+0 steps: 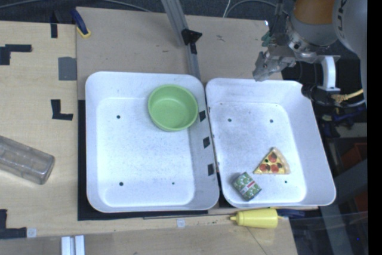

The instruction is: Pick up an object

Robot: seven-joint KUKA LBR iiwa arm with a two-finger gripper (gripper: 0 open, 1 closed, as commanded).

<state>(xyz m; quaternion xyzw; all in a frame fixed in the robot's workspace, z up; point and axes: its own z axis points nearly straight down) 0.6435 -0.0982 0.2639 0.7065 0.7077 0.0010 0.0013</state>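
A toy pizza slice (273, 162) lies in the right bin (310, 122), near its front right. A small green can (246, 185) lies just to its front left in the same bin. A green bowl (173, 107) sits at the back of the left bin (101, 146). My gripper (263, 70) hangs over the back rim of the right bin, well behind the pizza slice and the can, with nothing visible between its fingers.
A yellow mustard bottle (258, 218) lies on the bench just in front of the right bin. A clear plastic tube (24, 160) lies at the left. A grey metal pole (173, 3) slants in from the top towards the gap between the bins.
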